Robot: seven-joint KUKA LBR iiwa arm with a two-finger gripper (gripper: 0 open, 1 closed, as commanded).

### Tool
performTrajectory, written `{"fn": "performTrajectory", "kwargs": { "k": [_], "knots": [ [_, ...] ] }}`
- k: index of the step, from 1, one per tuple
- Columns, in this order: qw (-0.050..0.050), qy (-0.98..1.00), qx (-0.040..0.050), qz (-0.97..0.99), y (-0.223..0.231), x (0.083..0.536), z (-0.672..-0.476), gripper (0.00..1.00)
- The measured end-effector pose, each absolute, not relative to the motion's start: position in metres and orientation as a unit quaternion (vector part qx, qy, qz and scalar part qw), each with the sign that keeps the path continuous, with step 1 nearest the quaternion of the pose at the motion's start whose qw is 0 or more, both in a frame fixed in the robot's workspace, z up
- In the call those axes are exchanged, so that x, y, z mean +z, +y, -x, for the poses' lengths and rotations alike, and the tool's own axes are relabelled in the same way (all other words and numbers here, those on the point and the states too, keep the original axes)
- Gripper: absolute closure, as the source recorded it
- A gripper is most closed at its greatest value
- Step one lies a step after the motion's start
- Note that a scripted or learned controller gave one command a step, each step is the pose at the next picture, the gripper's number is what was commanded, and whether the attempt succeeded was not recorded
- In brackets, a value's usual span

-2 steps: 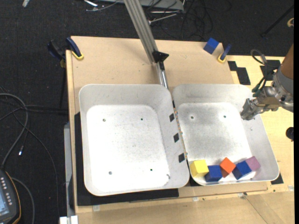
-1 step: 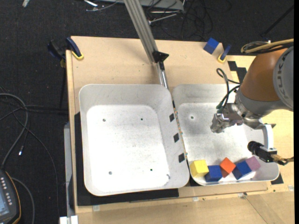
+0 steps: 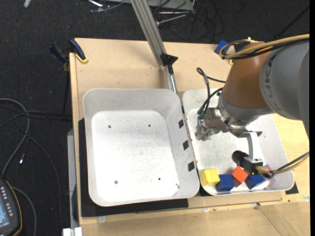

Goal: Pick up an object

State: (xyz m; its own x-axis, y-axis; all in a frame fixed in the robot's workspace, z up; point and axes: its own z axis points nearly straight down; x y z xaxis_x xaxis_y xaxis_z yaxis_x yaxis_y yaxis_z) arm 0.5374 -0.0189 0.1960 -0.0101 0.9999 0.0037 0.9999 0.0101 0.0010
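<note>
My gripper (image 3: pixel 203 132) hangs over the left part of the right bin (image 3: pixel 216 151), near the wall shared with the left bin. Nothing shows beneath it but bare bin floor. Along the right bin's front edge lies a cluster of small blocks: a yellow block (image 3: pixel 210 176), a blue block (image 3: pixel 225 182), an orange block (image 3: pixel 240 174) and a second blue block (image 3: pixel 255 181). They sit below and to the right of the gripper, well apart from it. The arm's grey and orange wrist hides the back right of that bin.
The left bin (image 3: pixel 130 146) is a wide white tray with dark specks. A slanted metal pole (image 3: pixel 152 28) runs from the top down to the gap between the bins. Clamps (image 3: pixel 76 50) sit at the bench's back corners.
</note>
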Motion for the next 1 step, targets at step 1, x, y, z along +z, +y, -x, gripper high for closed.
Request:
{"fn": "performTrajectory", "kwargs": {
  "k": [1],
  "knots": [
    [0.001,-0.711,-0.0010,0.703,0.0680,0.1949,-0.5405,1.00]
  ]
}}
